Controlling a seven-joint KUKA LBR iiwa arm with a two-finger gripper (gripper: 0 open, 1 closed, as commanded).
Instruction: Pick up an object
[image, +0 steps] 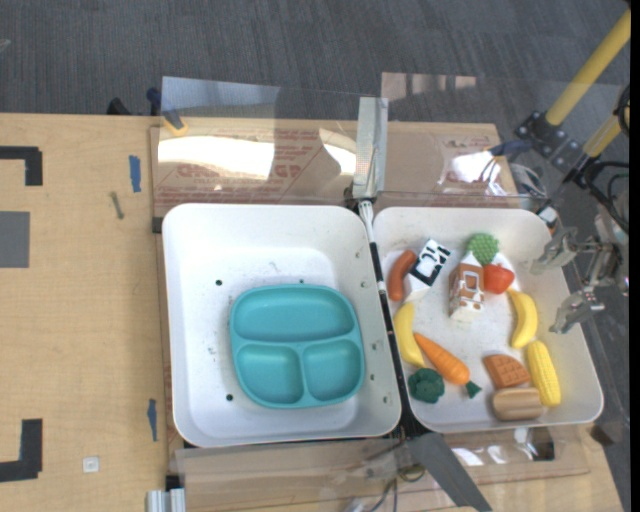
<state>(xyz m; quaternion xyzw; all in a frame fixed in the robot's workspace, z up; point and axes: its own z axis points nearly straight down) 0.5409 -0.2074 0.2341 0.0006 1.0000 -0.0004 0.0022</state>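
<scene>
The tool (583, 285) hung at the right bin's (585, 400) 3 o'clock rim; its state could not be told. Toy food (banana (522, 318), corn (543, 370)) lay crowded nearby, so a descent might nudge neighbours or close on nothing.
</scene>
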